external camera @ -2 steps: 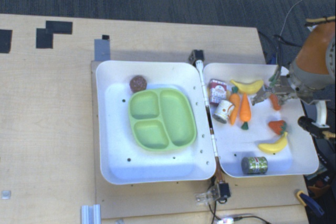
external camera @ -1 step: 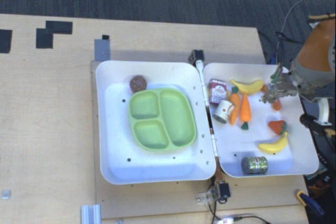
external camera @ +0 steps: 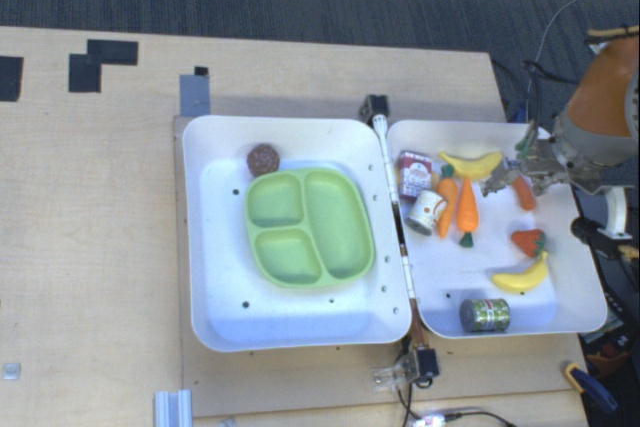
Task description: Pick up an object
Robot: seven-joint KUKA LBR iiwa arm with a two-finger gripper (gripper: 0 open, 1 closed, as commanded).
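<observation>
The hand [external camera: 520,173], finger state indiscernible, hovers over the right bin [external camera: 590,305] beside a small orange carrot [external camera: 524,194]. Nearby objects: yellow banana [external camera: 472,163], two long carrots [external camera: 466,203], red strawberry [external camera: 527,241]. The left bin [external camera: 215,215] contains a green tray [external camera: 308,227].

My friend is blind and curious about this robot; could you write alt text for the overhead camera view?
A grey robot arm with an orange band reaches its gripper over the right white bin, which holds toy bananas, carrots, a strawberry and small cans. The left white bin holds a green divided plastic tray and a small brown round object.
</observation>
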